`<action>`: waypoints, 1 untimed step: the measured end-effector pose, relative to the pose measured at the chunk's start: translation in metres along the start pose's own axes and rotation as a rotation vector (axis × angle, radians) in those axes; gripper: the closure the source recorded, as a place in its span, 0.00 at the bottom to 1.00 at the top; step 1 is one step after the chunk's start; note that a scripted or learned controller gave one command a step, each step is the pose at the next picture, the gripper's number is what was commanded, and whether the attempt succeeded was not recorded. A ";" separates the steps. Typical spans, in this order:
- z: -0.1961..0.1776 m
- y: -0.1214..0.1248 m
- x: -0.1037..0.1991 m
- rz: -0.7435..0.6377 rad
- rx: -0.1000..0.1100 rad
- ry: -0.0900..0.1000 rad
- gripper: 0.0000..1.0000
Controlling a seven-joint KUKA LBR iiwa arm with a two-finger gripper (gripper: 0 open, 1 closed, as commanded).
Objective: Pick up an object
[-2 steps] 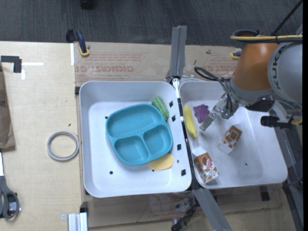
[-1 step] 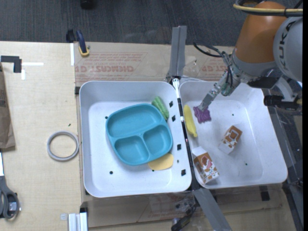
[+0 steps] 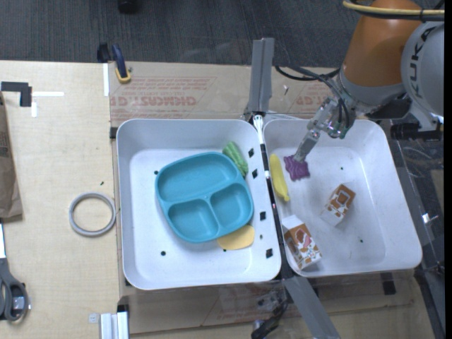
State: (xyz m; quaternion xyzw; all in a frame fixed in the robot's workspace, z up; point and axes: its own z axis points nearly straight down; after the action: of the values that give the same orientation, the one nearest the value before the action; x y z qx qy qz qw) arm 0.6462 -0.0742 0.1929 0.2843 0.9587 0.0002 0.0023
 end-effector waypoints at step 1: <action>0.072 -0.019 -0.016 0.378 0.002 0.003 0.00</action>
State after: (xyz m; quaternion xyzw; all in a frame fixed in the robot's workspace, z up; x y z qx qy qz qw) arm 0.6493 -0.0986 0.1211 0.4595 0.8882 -0.0001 0.0004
